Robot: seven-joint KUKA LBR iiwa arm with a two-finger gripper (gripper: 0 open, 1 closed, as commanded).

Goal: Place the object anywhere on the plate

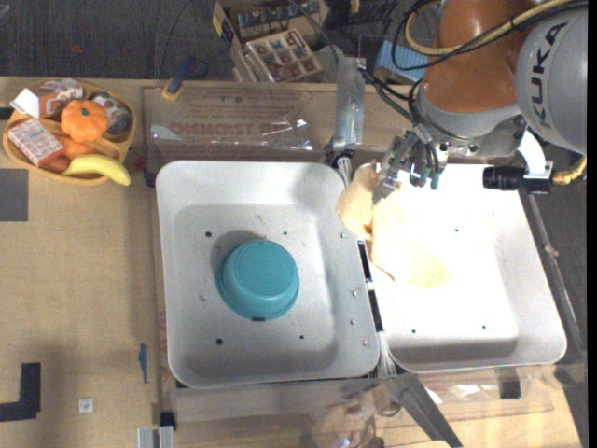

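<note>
- Camera view looks down on two white bins side by side, left bin (187,343) and right bin (504,343), touching along their inner edges.
- Left bin has a teal plate (259,279), looks like it's flipped upside down, sitting about in the middle and nothing on it.
- Right bin is super washed out by glare, so hard to read. There's a pale tan, bready-looking object (357,209) at its far left edge, right up against the divide between the bins.
- That object is just beside the gripper (408,168), a bit lower-left of the fingertips. Could be touching, can't say for sure, and I don't see it between the fingers.
- Whether the gripper is spread or closed I honestly can't tell, too much cable clutter and glare.
- Further back, the grey arm (560,63) with its orange band (476,26) comes in from the right.
- Far left on the bench: a basket (19,143) with toy food, including a banana (98,167) and a small pumpkin (84,121).
</note>
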